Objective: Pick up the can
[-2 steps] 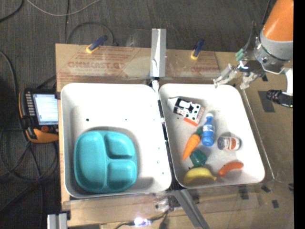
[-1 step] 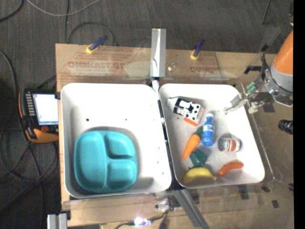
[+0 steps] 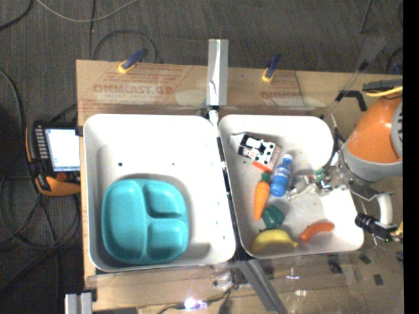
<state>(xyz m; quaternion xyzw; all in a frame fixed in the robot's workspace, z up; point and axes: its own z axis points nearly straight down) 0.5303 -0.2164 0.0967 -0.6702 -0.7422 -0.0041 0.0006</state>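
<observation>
I saw the gripper (image 3: 306, 186) low in the right bin (image 3: 314, 124), reaching in from the right side, with its thin metal fingers pointed to the left. I could not tell if it was released or clenched, because that part was small and shiny, and I saw nothing between its tips.

Going from the left: a teal tray (image 3: 145, 221) with three compartments lay in the left bin (image 3: 131, 126), far from the work. In the right bin, the can (image 3: 281, 175) was the blue thing with a white top, lying on its side. Its long axis ran nearly from the far wall toward the near wall, tilted a little, so it lay across the line of the gripper. The can was just to the left of the gripper, very near or maybe touching; I could not decide which.

Around the can it was crowded. A carrot (image 3: 261, 198) lay just beside it on the left, almost parallel. A black and white box (image 3: 257, 150) sat at its far end. A green item (image 3: 272, 216) and a banana (image 3: 273, 240) were nearer the front wall, and a red item (image 3: 317, 229) was to the right of them.

In my judgement the carrot was the main obstacle, because a finger going to the left side of the can must pass between these two.
</observation>
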